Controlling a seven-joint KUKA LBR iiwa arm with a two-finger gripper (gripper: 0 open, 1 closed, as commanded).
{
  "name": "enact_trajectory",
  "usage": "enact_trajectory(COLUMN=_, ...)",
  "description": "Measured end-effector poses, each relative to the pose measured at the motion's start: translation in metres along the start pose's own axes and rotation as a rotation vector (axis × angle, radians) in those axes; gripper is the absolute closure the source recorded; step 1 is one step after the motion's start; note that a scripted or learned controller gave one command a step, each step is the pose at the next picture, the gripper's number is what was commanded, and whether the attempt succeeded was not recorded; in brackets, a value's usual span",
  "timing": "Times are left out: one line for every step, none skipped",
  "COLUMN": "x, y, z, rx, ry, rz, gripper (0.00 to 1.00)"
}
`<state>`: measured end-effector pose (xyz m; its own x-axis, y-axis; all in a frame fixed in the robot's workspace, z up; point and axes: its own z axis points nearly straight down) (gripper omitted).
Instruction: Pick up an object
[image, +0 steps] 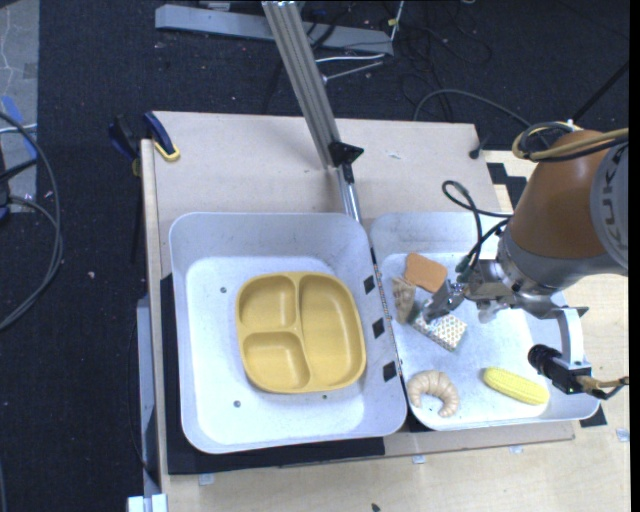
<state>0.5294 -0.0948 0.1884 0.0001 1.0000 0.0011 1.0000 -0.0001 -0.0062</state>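
The right bin (440, 225) holds an orange block (426, 271), a waffle-patterned white piece (447, 330), a tan croissant-like piece (435, 391) and a yellow corn cob (515, 385). A pale beige piece (403, 296) lies by the bin's left wall. My gripper (447, 303) reaches in from the right and hangs low between the orange block and the waffle piece. Its tips sit right at the waffle piece's upper edge. The arm's grey and orange wrist (565, 215) covers the bin's upper right part.
The left bin (200, 250) holds a yellow three-compartment plate (330, 350). A metal pole (310, 85) slants down to the seam between the bins. Cables and a black clamp (555, 365) hang at the right bin's right edge.
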Motion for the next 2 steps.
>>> enact_trajectory(x=-0.008, y=0.004, z=0.056, rx=0.000, ry=-0.001, rz=0.002, gripper=0.00)
enact_trajectory(x=-0.013, y=0.008, z=0.090, rx=-0.019, ry=-0.010, rz=0.004, gripper=0.00)
